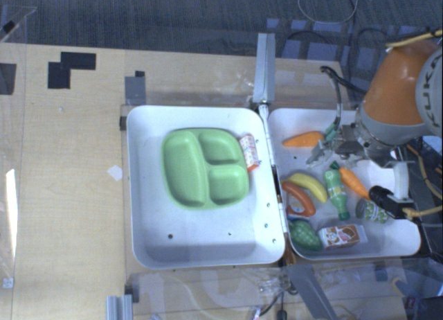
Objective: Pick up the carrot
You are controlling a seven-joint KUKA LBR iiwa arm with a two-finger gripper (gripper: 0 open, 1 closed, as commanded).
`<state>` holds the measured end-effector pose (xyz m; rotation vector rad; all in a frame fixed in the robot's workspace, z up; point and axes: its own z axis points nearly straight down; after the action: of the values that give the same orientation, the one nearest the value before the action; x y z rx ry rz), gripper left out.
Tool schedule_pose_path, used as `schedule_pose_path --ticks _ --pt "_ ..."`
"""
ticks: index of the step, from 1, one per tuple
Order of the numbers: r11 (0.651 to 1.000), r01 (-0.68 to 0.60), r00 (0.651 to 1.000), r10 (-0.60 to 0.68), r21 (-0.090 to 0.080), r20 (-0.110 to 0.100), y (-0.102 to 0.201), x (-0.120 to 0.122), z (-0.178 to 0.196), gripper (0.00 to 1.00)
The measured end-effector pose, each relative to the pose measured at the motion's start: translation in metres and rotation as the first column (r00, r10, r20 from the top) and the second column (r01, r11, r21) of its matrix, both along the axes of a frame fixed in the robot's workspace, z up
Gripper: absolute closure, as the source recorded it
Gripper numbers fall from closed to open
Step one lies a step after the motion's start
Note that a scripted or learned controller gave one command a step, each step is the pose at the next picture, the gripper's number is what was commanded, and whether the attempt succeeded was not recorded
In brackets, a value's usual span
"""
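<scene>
1. Orange carrot [303, 140] lies at the far left corner of the right bin [408, 242].
2. Gripper [325, 151] hovers just beside it, fingers spread, grasping nothing.
3. Green tray [204, 166] occupies the left bin [149, 235].

Arm [405, 93] is reaching in from 3 o'clock, orange band sitting up top at about 2 o'clock, grey wrist angling down toward 9 o'clock. Pincer [324, 151] is pointing down-left at wrist's 8 o'clock end, thin fingers [318, 157] looking slightly spread, nothing visible gripped between them.
</scene>
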<state>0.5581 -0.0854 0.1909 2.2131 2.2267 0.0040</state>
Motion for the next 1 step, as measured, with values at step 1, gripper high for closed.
schedule_pose_path --ticks 1 --pt "0.981 -0.194 0.981 0.194 -0.002 0.001 -0.0566 0.0580 -0.0945 0.00"
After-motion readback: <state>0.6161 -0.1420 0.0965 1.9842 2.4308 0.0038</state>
